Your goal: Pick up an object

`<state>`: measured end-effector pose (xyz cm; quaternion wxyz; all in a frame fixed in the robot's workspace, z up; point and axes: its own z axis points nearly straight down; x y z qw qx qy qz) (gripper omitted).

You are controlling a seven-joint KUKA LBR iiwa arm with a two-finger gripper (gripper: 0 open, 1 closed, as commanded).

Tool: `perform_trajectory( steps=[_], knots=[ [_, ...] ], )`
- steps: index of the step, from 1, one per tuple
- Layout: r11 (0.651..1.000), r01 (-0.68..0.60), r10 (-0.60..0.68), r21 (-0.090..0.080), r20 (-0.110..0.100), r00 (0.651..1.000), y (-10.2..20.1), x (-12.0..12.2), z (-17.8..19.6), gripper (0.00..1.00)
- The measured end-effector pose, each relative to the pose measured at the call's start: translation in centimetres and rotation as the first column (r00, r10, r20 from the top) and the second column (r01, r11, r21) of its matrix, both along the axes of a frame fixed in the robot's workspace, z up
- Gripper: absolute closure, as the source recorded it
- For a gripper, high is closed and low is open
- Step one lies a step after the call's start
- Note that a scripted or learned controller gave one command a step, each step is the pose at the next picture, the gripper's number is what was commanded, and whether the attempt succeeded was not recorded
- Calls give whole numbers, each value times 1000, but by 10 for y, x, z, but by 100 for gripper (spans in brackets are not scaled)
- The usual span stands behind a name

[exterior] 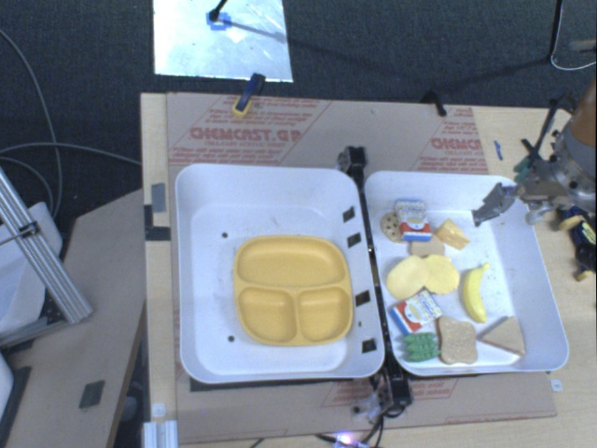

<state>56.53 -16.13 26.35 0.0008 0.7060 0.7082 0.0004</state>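
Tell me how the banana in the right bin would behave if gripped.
The banana looks like a smooth toy, so probably stiff, light, perhaps slippery. Its curved shape may pivot when nudged. The bread slice lies close, so it could get bumped.

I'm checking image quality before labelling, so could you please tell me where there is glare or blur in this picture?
Camera view: glare washes the shiny sheet at the top; the bins are evenly lit, with the yellow tray and banana sharp; the tool and arm at right look slightly soft.

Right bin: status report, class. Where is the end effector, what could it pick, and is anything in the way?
End effector over right bin, upper right edge, holding nothing visible. Nearest pick: cheese wedge, banana below it. Path unobstructed; items crowded.
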Motion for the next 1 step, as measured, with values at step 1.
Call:
perform_trajectory(
  steps=[1],
  knots=[
    [1000,6,-6,1,-11,1000,-47,3,-140,0]
  ],
)
